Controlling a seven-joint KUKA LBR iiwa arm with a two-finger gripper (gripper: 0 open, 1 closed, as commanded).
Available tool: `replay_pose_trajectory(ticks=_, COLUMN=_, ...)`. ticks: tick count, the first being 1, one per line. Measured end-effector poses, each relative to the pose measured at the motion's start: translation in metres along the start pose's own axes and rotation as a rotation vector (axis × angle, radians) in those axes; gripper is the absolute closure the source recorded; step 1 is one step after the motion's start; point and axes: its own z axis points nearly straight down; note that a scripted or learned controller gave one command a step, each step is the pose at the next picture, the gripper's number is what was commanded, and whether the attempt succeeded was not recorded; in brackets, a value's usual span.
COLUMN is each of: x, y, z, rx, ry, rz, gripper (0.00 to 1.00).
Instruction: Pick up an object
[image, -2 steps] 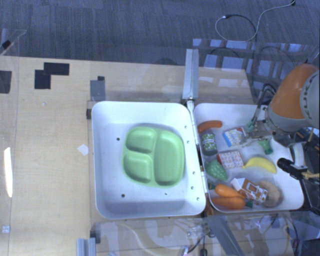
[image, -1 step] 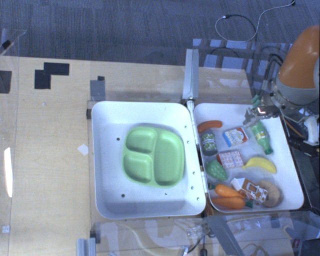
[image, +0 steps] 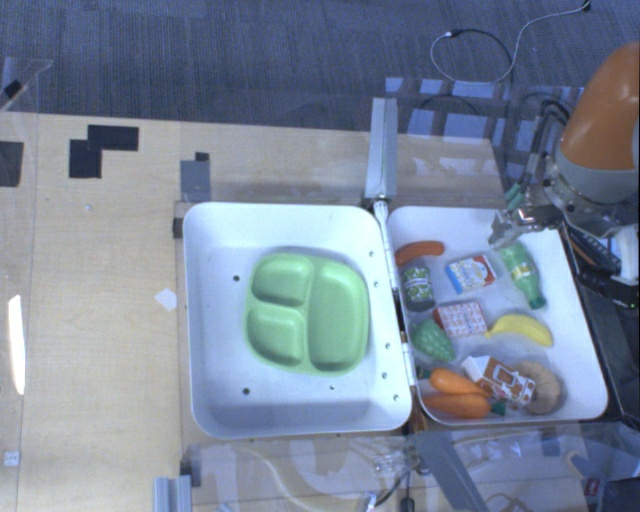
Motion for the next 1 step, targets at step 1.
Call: replay_pose_trajectory(ticks=1, x=0.0001, y=0.0000, z=0.0001, rx=0.000, ry=0.000, rz=0.000, gripper=0.00)
